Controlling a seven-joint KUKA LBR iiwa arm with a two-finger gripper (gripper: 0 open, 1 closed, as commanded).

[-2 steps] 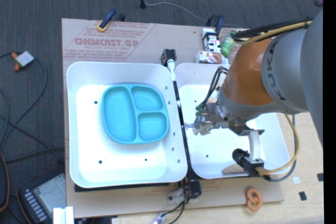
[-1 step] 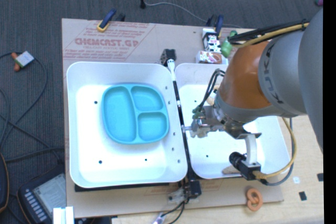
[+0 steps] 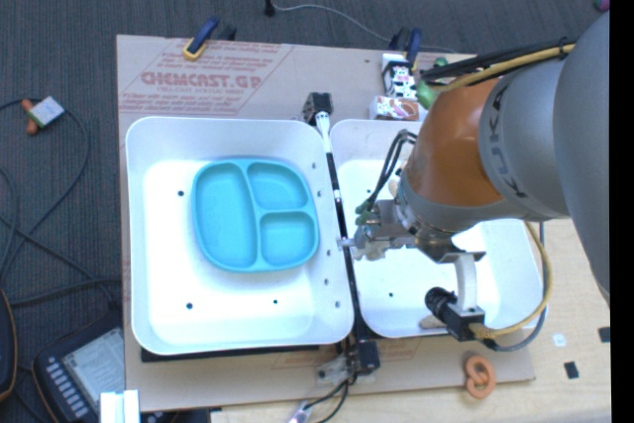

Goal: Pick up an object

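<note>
Gripper point(image 3: 381, 238) low in the right white bin point(image 3: 515, 243), fingers' state unclear. Light blue plastic divided plate point(image 3: 256, 215) looks light, stiff, slick; grip its raised rim.

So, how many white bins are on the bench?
2. The left bin holds a blue divided plate. The right bin lies beside it, partly covered by the arm, so things inside it may be hidden.

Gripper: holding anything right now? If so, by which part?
Cannot be told. The gripper sits low over the right bin, near its left wall, and the arm's wrist covers whatever lies beneath it. The blue plate lies untouched in the left bin.
</note>
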